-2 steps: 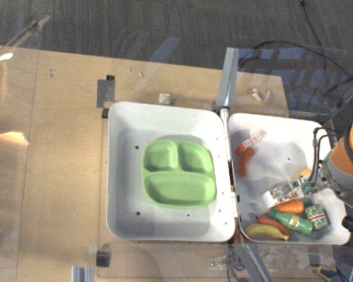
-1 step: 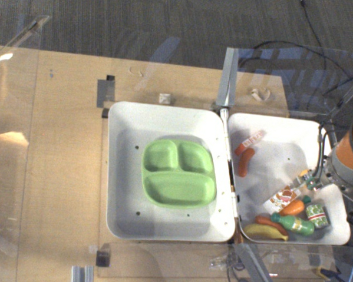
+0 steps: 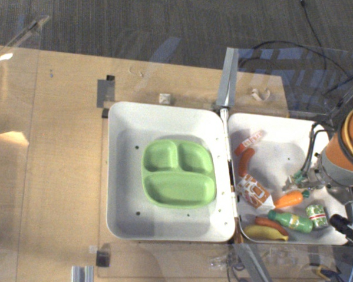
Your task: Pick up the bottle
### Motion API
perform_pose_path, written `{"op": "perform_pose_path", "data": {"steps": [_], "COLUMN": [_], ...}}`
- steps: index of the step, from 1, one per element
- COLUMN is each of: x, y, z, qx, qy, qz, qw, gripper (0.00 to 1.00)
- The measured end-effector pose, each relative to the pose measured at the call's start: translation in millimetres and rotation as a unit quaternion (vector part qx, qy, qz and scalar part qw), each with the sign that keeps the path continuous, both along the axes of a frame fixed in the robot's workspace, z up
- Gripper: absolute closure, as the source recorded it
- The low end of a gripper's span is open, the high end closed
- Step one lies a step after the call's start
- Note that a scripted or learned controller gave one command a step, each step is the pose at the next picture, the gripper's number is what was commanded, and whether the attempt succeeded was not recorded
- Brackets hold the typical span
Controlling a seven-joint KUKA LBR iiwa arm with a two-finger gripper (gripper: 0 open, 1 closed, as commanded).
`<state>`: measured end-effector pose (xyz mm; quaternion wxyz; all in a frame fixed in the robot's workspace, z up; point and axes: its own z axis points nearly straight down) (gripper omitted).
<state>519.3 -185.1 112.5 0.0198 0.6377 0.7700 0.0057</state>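
Since only the one overhead view is given, everything reads from it: the bottle (image 3: 290,221) lies flat on its side near the front of the right bin (image 3: 271,126), green, pressed among a carrot (image 3: 289,200), a banana (image 3: 265,232) and a small can (image 3: 316,215) — clutter probably dumped in loose. The gripper (image 3: 300,180) sits above the carrot, near but apart from the bottle; I can't tell its state. Left bin (image 3: 122,164) holds a green divided tray (image 3: 178,172) — likely a drop spot.
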Motion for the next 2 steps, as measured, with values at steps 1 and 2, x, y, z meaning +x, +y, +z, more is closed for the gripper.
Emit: {"op": "perform_pose_path", "data": {"steps": [1, 2], "x": [-23.9, 29.3], "y": [-20.5, 1.3], "z": [14.1, 23.6], "qx": [0.0111, 0.0155], "qy": [0.014, 0.013], "qz": [-0.188, -0.421], "qw": [0.982, 0.9068], "gripper": [1.0, 1.0]}}
